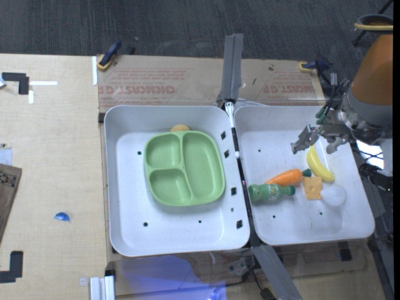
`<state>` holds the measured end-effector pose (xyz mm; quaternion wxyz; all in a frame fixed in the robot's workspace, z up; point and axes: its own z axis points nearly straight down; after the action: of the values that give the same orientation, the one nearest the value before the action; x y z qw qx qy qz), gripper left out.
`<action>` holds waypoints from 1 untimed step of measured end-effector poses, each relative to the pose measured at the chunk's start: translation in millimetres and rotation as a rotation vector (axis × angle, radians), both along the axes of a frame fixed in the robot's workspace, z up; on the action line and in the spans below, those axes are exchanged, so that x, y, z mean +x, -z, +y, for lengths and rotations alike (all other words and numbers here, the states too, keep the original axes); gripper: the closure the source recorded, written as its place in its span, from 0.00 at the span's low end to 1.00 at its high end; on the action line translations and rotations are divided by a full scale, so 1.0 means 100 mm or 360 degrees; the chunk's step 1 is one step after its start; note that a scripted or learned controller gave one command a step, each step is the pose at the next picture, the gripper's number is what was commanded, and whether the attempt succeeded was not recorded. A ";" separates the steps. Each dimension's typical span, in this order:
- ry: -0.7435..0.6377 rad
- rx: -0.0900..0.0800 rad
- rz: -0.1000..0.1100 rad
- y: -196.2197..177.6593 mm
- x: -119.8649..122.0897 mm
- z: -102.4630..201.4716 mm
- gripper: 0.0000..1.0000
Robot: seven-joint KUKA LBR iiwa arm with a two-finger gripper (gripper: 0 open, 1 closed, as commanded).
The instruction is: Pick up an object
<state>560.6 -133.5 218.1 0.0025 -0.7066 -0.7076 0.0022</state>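
The gripper hangs over the right bin, metal fingers spread apart with nothing between them. Just below it lies a curved, smooth banana. Beside that sit a tapered orange carrot, a green bottle on its side, a blocky orange wedge and a pale rounded lump. The bin's near half is bare. A glossy green three-compartment plate occupies the left bin.

Bins white. Divided tray pale green. Banana yellow. Carrot orange. Bottle green. Arm band orange. Counter light wood tone.
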 end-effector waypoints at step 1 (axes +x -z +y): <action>0.0034 -0.0006 -0.0031 1.07 0.32 -0.36 0.00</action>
<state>593.0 -169.3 111.3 -0.0056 -0.7141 -0.7000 -0.0035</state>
